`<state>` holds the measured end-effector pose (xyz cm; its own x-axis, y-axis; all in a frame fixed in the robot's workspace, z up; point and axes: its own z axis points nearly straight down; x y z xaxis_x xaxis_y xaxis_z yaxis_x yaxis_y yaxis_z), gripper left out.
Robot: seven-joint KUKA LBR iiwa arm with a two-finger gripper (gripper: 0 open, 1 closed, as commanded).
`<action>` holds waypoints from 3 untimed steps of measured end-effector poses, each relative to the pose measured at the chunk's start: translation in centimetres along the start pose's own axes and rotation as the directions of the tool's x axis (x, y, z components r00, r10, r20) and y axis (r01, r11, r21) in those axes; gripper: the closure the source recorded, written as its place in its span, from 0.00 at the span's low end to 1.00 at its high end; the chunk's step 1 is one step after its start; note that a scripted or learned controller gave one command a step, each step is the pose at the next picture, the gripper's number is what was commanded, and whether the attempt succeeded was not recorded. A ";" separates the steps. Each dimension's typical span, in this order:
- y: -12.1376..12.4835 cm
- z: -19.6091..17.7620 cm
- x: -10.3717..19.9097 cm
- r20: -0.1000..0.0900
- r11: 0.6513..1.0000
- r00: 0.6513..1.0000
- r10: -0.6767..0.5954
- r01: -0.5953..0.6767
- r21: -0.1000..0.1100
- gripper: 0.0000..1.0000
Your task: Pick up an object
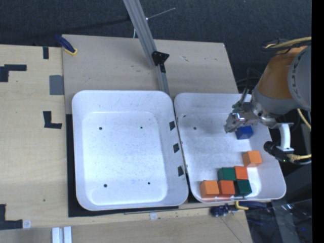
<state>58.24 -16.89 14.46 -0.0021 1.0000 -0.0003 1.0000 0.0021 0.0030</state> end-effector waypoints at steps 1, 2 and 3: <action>-0.5 -4.9 -0.7 0.001 1.000 1.000 0.001 -0.001 -0.001 1.00; -0.7 -11.2 -1.0 0.002 1.000 1.000 0.000 0.000 -0.003 1.00; 0.8 -9.8 4.2 -0.001 1.000 1.000 -0.004 0.004 0.005 1.00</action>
<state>59.00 -12.69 24.21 -0.0063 1.0000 0.0012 1.0000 0.0063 -0.0020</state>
